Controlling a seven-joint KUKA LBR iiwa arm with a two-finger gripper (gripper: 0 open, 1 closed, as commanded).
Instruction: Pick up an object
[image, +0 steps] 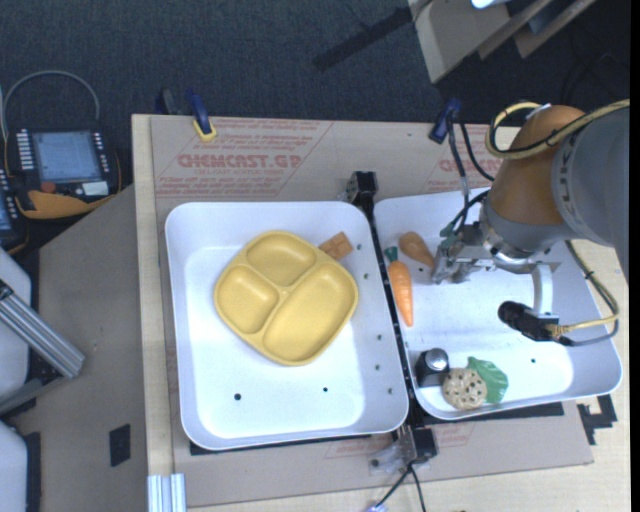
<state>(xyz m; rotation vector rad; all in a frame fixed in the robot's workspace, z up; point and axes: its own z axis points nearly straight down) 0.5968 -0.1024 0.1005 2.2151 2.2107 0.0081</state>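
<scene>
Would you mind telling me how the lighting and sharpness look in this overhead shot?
Camera view: even, soft light; the white bins are bright, nearly washed out; faint shadow beneath the yellow divided plate; the carrot and cookie look slightly soft; the gripper is murky.

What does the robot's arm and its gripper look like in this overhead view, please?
The arm is bulky and rounded, grey, with a glossy orange band above the wrist. Below the band sits a metallic grey wrist section, ending in a small gripper of silvery metal parts. Thin dark cables run along the wrist, and a black cylindrical fitting with a yellow cable hangs beside it.
</scene>
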